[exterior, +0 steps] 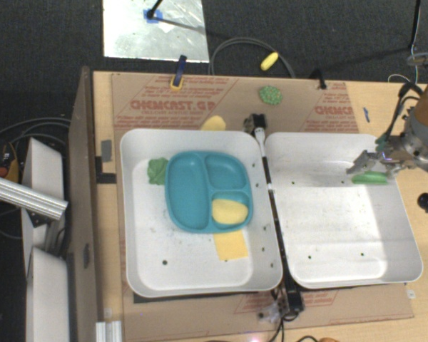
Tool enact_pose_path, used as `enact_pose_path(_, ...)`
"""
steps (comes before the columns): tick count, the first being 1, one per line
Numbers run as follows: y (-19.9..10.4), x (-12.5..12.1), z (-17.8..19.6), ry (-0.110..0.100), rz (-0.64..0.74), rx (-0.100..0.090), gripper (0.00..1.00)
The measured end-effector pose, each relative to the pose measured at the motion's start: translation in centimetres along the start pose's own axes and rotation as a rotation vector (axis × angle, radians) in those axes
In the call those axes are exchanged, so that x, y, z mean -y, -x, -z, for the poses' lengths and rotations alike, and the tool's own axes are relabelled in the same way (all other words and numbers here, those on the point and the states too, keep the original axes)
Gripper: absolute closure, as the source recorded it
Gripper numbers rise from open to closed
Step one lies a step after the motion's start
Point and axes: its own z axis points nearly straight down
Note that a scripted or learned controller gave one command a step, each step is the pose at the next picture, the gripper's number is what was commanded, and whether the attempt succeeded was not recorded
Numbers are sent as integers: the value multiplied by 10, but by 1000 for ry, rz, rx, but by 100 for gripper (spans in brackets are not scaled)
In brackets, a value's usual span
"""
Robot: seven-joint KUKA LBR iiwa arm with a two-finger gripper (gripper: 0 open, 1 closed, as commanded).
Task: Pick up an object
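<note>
Over the right bin [342, 262], the hand [367, 164] hovered beside a green object [369, 179]; its finger state was unclear.

in the left bin [139, 262]: a divided tray [192, 198] holding one rounded piece [229, 211], a flat slab [231, 245] just before it, a leafy bit [158, 170] at its left.

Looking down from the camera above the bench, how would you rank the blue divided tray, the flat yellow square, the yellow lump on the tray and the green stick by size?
1. Blue divided plastic tray, by far the largest.
2. Flat yellow square slice and rounded yellow lump: these look too alike to rank.
3. Thin green stick, beside the pincer: similar length, but slimmest.
</note>
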Motion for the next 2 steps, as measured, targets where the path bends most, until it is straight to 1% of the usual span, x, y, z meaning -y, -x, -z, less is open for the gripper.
enact_pose_path(2,0,0,0,0,0,0,0)
